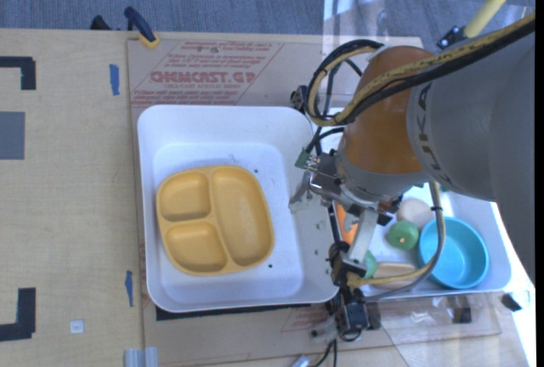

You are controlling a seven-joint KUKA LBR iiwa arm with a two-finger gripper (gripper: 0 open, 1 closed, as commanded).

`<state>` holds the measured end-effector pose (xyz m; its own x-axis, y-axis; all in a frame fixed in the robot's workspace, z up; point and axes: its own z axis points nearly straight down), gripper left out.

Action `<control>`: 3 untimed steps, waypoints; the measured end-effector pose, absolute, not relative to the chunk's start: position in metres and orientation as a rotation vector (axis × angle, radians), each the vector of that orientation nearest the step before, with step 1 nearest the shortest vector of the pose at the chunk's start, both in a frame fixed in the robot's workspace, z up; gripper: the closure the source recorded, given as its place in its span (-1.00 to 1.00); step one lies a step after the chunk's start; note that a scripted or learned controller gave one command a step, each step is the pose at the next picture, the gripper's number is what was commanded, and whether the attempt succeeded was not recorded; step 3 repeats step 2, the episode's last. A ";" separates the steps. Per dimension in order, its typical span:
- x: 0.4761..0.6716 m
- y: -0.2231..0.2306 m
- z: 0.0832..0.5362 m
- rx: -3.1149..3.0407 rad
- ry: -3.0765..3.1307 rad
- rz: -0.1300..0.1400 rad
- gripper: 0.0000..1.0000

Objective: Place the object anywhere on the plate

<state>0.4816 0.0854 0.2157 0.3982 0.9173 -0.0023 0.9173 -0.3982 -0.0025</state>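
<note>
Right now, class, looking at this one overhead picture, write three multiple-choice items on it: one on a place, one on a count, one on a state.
1. Where is the yellow plate?
A. In the left bin
B. In the right bin
C. On the floor

2. How many compartments does the plate have?
A. One
B. Three
C. Five

3. What lies on the plate?
A. A blue bowl
B. A green ball
C. Nothing

Answers:
1 A, the plate sits inside the left bin.
2 B, ridges divide it into two small sections and one long one.
3 C, its sections are bare; the blue bowl and green ball lie under the arm, in the right bin.
</note>
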 end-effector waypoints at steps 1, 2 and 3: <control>0.482 0.085 0.216 -2.626 -1.723 0.005 -1.00; 0.529 0.053 0.183 -2.182 -2.261 0.003 -1.00; 0.529 0.053 0.183 -2.182 -2.261 0.003 -1.00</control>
